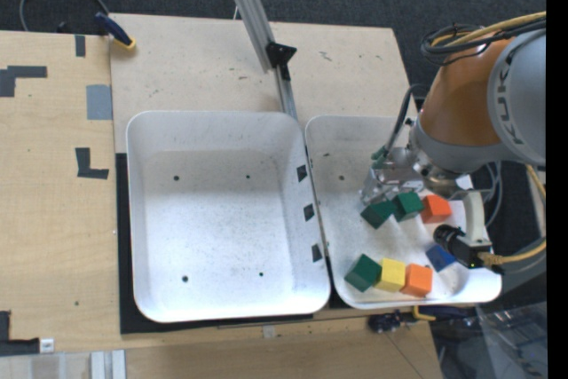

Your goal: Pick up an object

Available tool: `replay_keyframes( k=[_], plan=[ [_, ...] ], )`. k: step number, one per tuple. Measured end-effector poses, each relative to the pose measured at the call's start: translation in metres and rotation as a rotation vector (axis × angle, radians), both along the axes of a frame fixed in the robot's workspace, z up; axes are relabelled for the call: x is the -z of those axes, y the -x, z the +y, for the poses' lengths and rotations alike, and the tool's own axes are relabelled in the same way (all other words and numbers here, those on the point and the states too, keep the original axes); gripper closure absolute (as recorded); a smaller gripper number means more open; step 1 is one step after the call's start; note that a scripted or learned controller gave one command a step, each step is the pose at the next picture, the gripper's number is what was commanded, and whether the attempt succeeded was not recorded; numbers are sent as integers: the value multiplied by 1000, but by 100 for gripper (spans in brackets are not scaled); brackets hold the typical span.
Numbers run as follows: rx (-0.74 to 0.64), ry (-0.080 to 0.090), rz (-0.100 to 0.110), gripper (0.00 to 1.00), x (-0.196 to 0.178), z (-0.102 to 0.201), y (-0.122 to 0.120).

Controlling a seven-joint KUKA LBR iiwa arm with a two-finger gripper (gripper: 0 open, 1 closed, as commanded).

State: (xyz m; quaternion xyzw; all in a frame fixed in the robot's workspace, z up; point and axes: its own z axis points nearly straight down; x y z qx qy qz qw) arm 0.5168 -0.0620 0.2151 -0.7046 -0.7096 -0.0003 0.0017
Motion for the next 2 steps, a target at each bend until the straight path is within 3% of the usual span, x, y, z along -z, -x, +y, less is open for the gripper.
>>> replay_keyframes(
  k=[2],
  plan=[
    [0, 1, 1, 100, 7, 106, 14]
  ],
)
